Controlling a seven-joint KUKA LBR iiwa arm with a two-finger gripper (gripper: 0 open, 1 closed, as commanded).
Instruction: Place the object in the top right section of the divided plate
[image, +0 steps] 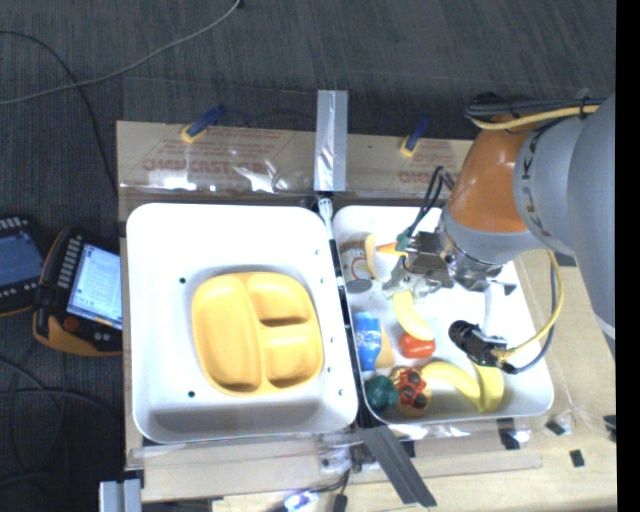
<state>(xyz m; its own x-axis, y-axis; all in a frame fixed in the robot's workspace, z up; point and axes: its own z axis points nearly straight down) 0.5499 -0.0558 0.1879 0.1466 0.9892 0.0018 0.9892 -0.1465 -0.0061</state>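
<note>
Leftmost, divided plate (232, 340): lies flat in the middle of the left bin (160, 250), open side up, ready to receive. Keeps its top right section (280, 297) on the far right side, nearest the dividing wall, so a short carry from the neighbouring bin.

Next, right bin (530, 395): holds a clutter of toy food, blue packet (367, 330), red piece (417, 347) and banana (460, 382) among it.

Likely target: pale yellow piece (412, 318), just below the tool (422, 268). Runs lengthwise from far left to near right, slightly curved, far end tucked under the tool, near end touching the red piece.

Hangs low over that far end, probably lined up for a pick. Cannot tell how wide the tool stands, nor whether it has hold of anything.
</note>
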